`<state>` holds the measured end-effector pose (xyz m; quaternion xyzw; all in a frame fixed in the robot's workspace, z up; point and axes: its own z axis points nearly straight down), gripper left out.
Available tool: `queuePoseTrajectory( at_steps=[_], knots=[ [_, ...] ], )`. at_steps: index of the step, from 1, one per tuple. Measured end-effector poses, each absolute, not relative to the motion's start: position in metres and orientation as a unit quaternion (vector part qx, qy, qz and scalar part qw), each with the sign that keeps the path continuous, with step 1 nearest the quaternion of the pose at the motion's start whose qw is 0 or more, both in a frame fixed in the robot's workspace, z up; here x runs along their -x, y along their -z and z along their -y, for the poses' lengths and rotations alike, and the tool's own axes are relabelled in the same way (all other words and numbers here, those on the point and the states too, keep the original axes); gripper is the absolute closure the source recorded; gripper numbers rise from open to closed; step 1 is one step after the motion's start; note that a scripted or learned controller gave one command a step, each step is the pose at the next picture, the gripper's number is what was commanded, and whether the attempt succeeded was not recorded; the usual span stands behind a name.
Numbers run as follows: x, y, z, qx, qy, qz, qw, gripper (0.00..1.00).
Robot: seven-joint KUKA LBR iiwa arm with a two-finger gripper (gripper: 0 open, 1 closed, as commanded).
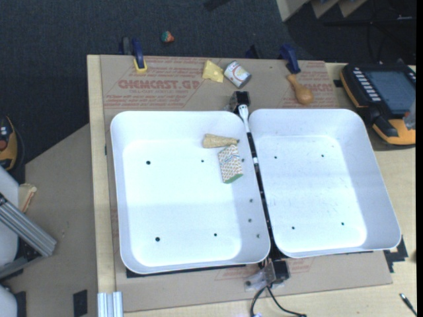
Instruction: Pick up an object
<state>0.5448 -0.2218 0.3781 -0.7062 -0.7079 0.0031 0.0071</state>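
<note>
Near edge of the desk: cables [271, 296] trail off where the two bins meet — nothing there for me to lift.
Left bin [132, 197]: its near half is bare white; the pickable things lie toward its far right corner, close to the wall shared with the right bin [370, 197].
Patterned packet [230, 163]: a small flat pouch with a dotted print and a green lower edge, lying tilted. I judge it light and soft, likely to crumple, so I would pinch it across its short width near the middle.
Tan piece [219, 140]: just beyond the packet, nearly touching it — a tapered, wedge-like lump, probably light and stiffer. I would grip it at its thicker left end.
My tool: I cannot tell its state from here.
Far edge of the desk: a yellow wedge [213, 72], a small white can [237, 74] and a wooden-looking pear shape [301, 90] sit on the brown board [165, 88].
Writing: the board reads "CHEMCAST" in red; the packet's print is too small to read.
</note>
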Motion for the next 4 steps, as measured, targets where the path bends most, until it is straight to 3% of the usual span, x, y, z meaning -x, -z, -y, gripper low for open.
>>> queuePoseTrajectory(
  at_steps=[1,2,3,4],
  knots=[
    [-0.510,-0.412,0.183,0.706,0.0006,0.708,0.000,1.00],
    [-0.477,-0.310,0.114,0.705,-0.0027,0.709,0.007,1.00],
    [-0.480,-0.519,0.098,0.706,0.0069,0.708,-0.010,1.00],
    [-0.479,-0.537,0.177,0.710,0.0007,0.704,-0.005,1.00]
  ],
)
